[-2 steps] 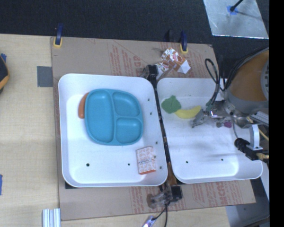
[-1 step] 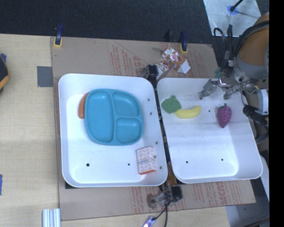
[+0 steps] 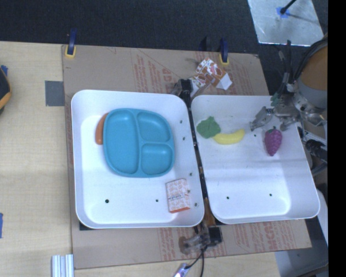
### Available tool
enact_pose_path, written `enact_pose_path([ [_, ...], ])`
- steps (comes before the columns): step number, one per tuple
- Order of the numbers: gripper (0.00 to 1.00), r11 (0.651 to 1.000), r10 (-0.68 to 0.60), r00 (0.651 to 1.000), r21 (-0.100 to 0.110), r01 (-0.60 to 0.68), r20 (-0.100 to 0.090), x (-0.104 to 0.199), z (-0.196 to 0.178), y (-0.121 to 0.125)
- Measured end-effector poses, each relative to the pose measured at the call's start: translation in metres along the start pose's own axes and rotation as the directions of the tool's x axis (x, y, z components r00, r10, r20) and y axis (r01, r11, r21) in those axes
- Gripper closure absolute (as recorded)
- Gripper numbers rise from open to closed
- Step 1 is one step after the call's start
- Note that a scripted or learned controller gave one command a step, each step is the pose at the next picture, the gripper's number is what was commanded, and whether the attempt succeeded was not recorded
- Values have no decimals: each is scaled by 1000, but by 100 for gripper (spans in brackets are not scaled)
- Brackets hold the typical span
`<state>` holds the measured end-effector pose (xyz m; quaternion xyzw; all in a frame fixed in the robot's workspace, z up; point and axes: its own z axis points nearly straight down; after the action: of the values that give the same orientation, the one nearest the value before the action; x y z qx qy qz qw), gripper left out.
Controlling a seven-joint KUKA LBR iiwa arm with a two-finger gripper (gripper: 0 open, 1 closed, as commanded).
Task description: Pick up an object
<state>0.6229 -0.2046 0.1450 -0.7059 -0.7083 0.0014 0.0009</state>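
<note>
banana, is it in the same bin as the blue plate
No, the banana lies in the right bin beside a green toy, while the blue divided plate sits in the left bin.

The arm reaches in from the right, its claw (image 3: pixel 272 122) hanging low with fingers spread apart.

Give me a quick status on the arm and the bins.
Gripper over right bin, nothing visibly held. Purple grapes just beside it. Banana and green item nearby.

The gripper (image 3: pixel 275 115) hangs over the right bin (image 3: pixel 259 206), just above purple grapes (image 3: pixel 273 141); a banana (image 3: pixel 229 137) lies nearby.
</note>
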Motion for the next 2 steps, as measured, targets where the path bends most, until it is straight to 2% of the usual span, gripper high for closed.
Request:
enact_pose_path([
  [1,0,1000,-1,1000,2,1,0,-7,54,-13],
  [2,0,1000,0,1000,-1,0,0,-8,-24,-99],
])
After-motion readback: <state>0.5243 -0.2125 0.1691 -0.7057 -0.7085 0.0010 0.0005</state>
